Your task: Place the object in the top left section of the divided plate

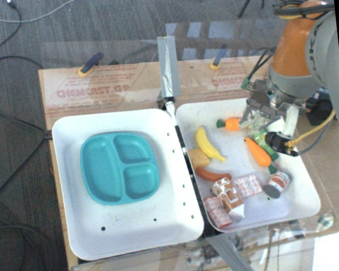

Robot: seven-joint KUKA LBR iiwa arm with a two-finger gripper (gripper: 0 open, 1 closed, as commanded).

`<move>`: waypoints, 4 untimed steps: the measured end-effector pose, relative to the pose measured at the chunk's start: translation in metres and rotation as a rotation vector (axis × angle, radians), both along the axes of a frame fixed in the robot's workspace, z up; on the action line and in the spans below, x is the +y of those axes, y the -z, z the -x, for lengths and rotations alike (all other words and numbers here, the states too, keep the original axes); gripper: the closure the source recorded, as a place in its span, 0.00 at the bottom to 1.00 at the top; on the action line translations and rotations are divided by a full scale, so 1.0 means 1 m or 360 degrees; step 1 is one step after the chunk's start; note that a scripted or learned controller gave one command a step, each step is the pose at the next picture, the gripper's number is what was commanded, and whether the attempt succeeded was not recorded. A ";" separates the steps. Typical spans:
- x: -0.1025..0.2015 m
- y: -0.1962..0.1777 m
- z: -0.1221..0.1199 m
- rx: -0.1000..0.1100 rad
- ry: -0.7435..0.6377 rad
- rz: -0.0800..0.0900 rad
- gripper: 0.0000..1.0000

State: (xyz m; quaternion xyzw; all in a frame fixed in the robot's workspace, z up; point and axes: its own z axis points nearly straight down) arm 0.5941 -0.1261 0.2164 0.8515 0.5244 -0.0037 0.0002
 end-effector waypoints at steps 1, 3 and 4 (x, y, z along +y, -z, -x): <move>0.097 0.029 -0.013 0.0002 -0.0173 -0.0007 1.00; 0.162 0.036 -0.017 0.0002 -0.0187 -0.0005 1.00; 0.238 -0.028 -0.017 0.0000 -0.0395 -0.0006 1.00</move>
